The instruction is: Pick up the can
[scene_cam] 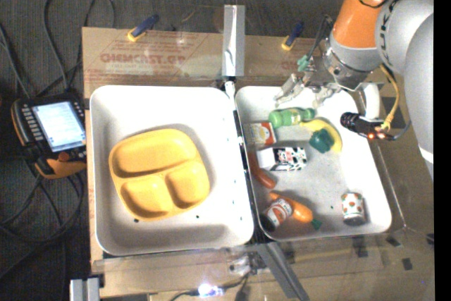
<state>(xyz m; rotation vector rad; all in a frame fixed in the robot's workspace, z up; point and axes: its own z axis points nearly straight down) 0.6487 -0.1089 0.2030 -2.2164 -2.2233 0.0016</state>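
The can (352, 207) is small, white with red marks, and stands in the front right corner of the right bin (377, 183). My gripper (306, 93) hangs over the far edge of that bin, well behind the can and to its left. Its fingers (289, 89) are spread open with nothing between them. Just below the fingertips lies a green bottle (292, 116).
The right bin also holds a yellow fruit with a teal piece (324, 137), a black-and-white carton (289, 157), a red-and-white box (262, 132), a sausage (263, 177), a small orange bottle (280, 211) and a carrot (301, 212). A yellow divided tray (161, 171) lies in the left bin (106, 109).
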